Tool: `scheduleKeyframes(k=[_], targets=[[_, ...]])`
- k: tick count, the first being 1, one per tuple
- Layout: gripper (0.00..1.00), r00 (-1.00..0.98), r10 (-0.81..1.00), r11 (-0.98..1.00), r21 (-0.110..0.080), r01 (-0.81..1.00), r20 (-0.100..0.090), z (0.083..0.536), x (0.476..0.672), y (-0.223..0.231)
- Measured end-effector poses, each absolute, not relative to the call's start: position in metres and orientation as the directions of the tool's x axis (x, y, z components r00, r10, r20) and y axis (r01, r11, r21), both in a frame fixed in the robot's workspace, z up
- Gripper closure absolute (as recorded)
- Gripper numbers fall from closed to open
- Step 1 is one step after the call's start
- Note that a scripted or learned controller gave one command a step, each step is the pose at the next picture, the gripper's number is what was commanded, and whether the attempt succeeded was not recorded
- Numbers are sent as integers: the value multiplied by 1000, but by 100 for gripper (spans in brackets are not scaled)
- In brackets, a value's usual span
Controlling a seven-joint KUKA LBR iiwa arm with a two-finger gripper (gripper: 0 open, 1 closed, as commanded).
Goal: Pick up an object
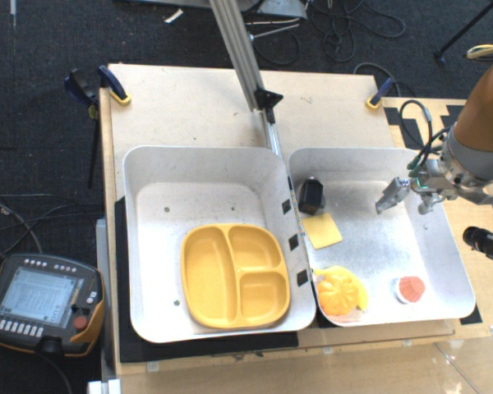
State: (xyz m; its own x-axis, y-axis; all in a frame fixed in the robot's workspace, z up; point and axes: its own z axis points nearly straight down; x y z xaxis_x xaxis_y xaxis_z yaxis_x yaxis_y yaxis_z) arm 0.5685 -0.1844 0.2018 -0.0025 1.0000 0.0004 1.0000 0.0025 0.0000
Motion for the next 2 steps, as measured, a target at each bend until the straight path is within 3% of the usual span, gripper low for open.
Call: scheduleKeyframes(k=[1, 2], targets=[[0, -2, 1000, 2, 0, 1000, 0, 202, 568, -184], [0, -1, 1000, 1, -4, 1000, 0, 159, 568, -185]])
